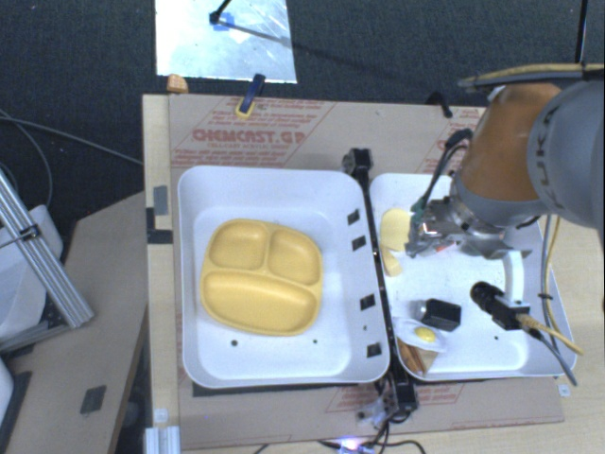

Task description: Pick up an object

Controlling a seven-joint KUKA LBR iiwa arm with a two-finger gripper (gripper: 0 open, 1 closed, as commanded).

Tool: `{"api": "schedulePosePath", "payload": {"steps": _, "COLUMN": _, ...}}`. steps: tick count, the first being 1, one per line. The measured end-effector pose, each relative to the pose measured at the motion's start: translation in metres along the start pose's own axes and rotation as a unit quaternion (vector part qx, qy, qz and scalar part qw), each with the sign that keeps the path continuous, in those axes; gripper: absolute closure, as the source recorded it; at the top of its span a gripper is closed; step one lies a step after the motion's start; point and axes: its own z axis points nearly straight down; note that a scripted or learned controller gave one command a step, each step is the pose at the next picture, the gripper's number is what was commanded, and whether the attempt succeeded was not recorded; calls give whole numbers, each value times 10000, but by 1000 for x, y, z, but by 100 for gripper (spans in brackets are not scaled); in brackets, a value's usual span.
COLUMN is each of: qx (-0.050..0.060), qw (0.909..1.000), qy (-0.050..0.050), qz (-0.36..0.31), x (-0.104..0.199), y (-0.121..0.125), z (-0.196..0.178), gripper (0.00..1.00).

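Observation:
My gripper [422,237] hangs low over the upper left part of the right bin [473,362], under the grey and orange arm. Just left of it, against the bin's left wall, lies a pale yellow object [394,227], with a smaller pale piece [390,263] below it. I cannot tell whether the gripper touches the yellow object. A small black block [441,313] lies nearer the front of the same bin. Beside it is a white and yellow fried-egg toy [423,334], with a brown piece [412,356] at the front left corner.
The left bin [203,192] holds a yellow divided plate [262,275] in its middle. A black divider with clips [371,253] runs between the two bins. The arm's body covers the right bin's upper right part.

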Motion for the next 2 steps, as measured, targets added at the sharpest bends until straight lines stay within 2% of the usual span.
{"api": "schedulePosePath", "payload": {"steps": 1, "qx": 87, "qw": 9999, "qy": -1, "qz": 54, "x": 24, "y": -65, "z": 6, "gripper": 100}}
{"api": "schedulePosePath", "payload": {"steps": 2, "qx": 49, "qw": 10000, "qy": -10, "qz": 49, "x": 22, "y": -61, "z": -5, "gripper": 100}}
